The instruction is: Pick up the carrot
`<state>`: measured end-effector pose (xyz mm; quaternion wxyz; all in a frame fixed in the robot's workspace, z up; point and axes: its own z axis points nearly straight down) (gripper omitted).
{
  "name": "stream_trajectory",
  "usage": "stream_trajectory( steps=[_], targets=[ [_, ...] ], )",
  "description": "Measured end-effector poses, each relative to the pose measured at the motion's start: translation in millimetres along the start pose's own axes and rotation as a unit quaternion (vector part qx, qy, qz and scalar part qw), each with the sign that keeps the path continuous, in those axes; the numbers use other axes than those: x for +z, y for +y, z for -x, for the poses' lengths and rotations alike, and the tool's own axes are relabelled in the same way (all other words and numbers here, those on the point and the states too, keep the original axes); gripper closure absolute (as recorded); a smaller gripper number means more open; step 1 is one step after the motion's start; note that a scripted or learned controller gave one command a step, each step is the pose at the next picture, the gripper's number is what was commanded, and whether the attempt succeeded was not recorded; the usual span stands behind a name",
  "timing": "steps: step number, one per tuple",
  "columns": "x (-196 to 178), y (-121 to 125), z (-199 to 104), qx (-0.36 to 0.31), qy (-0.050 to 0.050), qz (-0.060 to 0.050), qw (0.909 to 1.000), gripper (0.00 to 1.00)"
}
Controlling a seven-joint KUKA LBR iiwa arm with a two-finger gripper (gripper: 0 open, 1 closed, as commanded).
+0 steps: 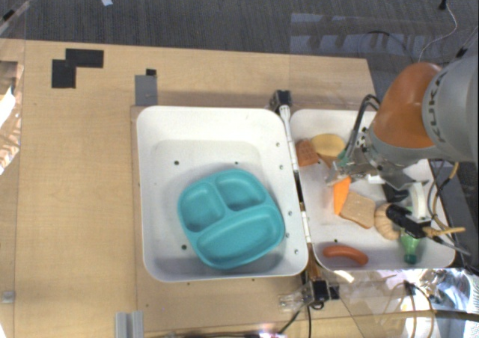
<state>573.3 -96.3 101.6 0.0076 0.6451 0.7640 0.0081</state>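
The orange carrot (340, 196) lies in the right bin (314, 123), near its middle, pointing toward the front. My gripper (347, 170) hangs low just over the carrot's far end, with the arm's orange band (400, 108) above it. The wrist hides the spot where the gripper meets the carrot, so contact is unclear.
Beside the carrot lie a toast slice (359, 211), a bread roll (387, 222), a green bottle (410, 247) and a red sausage (346, 255). A pale bun (327, 146) and a brown piece (306, 153) sit behind it. The left bin (157, 134) holds a teal divided plate (230, 217).
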Motion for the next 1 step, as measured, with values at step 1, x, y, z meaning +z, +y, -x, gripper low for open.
stream_trajectory(
  steps=[1],
  targets=[
    [-89.2,37.3,-80.8,-0.009,0.002,-0.002,1.0,1.0]
  ],
)
